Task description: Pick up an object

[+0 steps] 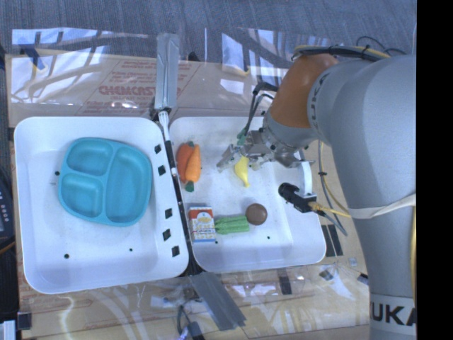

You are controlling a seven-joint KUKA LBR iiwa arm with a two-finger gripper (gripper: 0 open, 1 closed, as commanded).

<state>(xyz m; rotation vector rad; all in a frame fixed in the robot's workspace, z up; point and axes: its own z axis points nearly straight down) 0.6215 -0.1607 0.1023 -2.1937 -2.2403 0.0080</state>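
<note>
Banana [243, 171], small and yellow, lies in the right bin [297, 250], toward 12 o'clock of the bin's middle. Tool [237, 156] sits just above it at its 12 o'clock end; whether it grips the banana cannot be told. Carrot [188, 163] lies at 9 o'clock of the banana. Brown ball [256, 214], green piece [231, 224] and small carton [202, 223] lie toward 6 o'clock. Left bin [35, 261] carries a blue divided plate [106, 180].

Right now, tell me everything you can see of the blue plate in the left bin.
The blue plate is a light-blue, rounded-corner dish that looks like plastic, divided by raised ridges into three sections: two smaller ones on its left side and a larger one on its right. It lies flat, turned at a slight angle, on the floor of the left bin, toward its upper middle. Nothing rests in it.
</note>
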